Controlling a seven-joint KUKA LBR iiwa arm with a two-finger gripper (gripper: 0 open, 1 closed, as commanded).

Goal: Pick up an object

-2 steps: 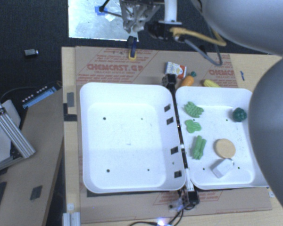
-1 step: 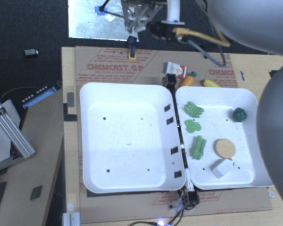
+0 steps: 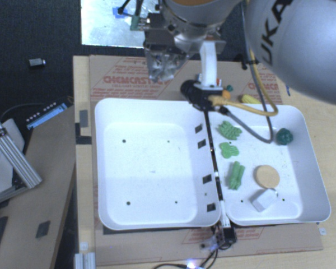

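step: reach for an object | fingers (image 3: 161, 74): hang beyond the bins, you cannot tell their spread | round disc (image 3: 266, 176): right bin (image 3: 311, 150), well apart from them | advice: descend straight, centred.

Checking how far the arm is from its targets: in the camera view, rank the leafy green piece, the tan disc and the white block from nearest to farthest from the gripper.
The gripper is above the bins' far edge.
1. Leafy green piece, top of the right bin, nearest.
2. Tan disc, lower in the right bin.
3. White block, near the front edge, farthest.
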